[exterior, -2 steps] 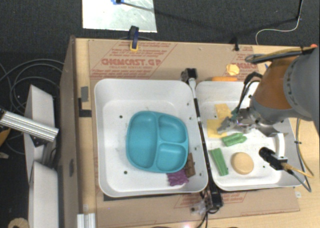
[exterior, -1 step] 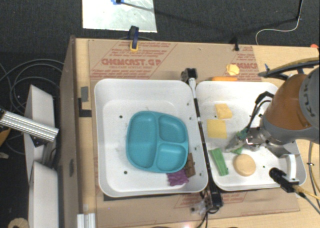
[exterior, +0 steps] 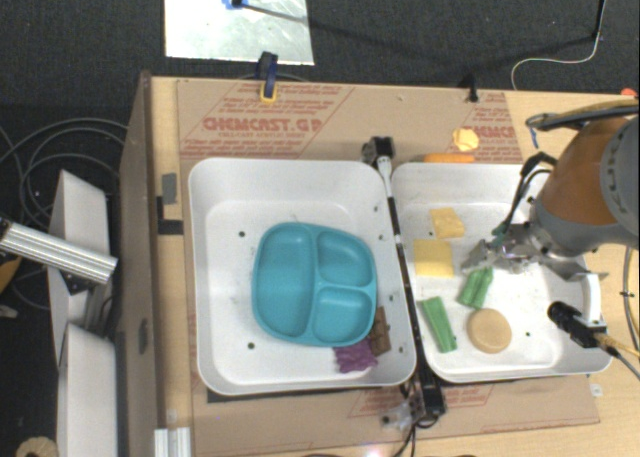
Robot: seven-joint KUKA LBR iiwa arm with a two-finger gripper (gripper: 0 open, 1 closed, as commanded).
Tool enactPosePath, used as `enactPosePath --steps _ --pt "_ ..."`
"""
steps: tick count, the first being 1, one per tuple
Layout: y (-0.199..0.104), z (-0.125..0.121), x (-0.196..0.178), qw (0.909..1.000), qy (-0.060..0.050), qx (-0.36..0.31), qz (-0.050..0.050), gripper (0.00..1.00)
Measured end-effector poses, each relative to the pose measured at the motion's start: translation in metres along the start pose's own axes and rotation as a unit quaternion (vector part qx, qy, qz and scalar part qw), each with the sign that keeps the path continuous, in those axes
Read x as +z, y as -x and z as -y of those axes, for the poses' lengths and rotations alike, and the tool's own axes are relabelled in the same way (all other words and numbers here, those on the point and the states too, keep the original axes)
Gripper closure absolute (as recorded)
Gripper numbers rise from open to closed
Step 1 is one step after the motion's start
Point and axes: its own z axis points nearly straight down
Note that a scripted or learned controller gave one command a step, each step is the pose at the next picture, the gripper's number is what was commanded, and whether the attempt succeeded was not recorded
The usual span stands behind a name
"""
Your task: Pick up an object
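One relation matters: the short green piece (exterior: 475, 287) lies just below-left of your gripper (exterior: 497, 255), long axis tilted up-right toward it. It's in the right bin (exterior: 520, 365), w/ the long green stick (exterior: 437, 324) and tan disc (exterior: 490, 330) nearby. Can't tell how the gripper is set, too blurred; nothing visibly held.

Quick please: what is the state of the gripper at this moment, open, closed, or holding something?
Gripper: cannot be told. It sits low in the right bin, just above the upper end of the green piece; no object visibly held.
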Motion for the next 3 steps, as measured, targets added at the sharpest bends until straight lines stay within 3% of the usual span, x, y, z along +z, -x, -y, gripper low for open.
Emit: enactPosePath --steps 1,2,3 --pt "-0.048 0.019 0.001 1.0 -0.004 -0.001 -0.003 0.0" --pt "-0.052 0.04 0.001 1.0 -0.004 0.001 -0.002 0.0" --pt "0.005 -0.043 -0.025 1.0 0.003 0.0 0.002 0.0"
